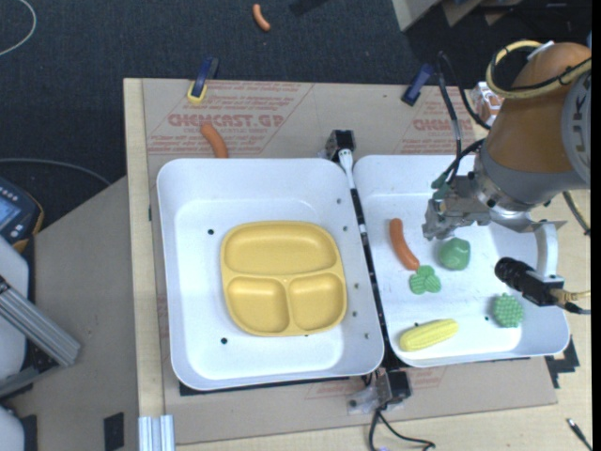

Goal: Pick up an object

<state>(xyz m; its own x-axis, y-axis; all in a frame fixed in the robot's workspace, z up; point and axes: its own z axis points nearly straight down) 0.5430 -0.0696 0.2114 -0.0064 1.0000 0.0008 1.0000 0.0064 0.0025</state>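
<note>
Sausage (404, 243), broccoli (424, 281), corn (429, 334) crowd right bin (376, 186) w/ free room top-left.

Glossy smooth white plastic bins (178, 252), matt yellow plastic divided tray (282, 275) in the left one, bumpy plastic toy corn (429, 334) at six o'clock in the right, printed brown cardboard tabletop (272, 120), dark rough carpet floor (94, 26)

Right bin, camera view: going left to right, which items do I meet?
Orange sausage → corn cob → green broccoli piece → round green item by the end effector → bumpy green item.
</note>
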